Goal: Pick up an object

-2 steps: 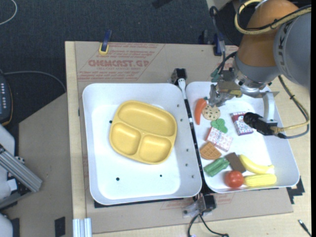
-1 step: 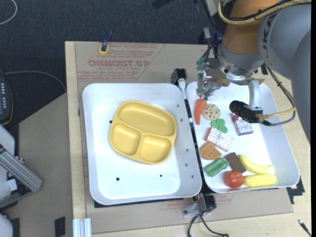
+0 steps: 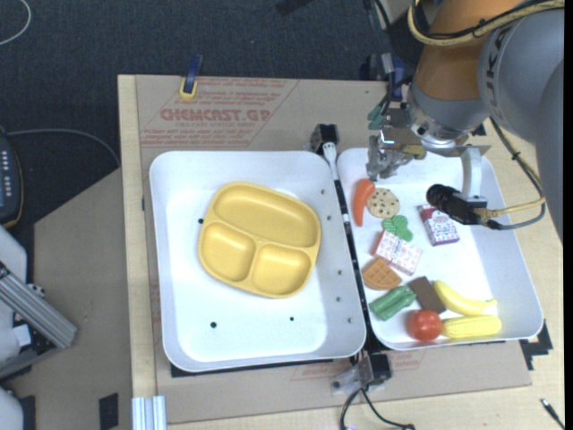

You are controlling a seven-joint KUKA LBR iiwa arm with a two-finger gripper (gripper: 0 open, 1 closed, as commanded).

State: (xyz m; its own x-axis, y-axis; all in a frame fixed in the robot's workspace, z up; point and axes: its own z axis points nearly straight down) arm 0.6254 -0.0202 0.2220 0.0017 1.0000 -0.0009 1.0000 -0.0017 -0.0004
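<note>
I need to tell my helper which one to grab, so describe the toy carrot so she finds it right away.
Look in the right bin, at its upper left corner beside the divider between the bins. The carrot lies there just below the gripper, left of the round chocolate chip cookie. It is the long, orange, tapered piece with a green top.

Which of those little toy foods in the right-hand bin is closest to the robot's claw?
The orange carrot, lying by the bin's left wall, with the round chocolate-chip cookie right beside it. Both sit just below the gripper; the banana and tomato lie at the far end.
</note>
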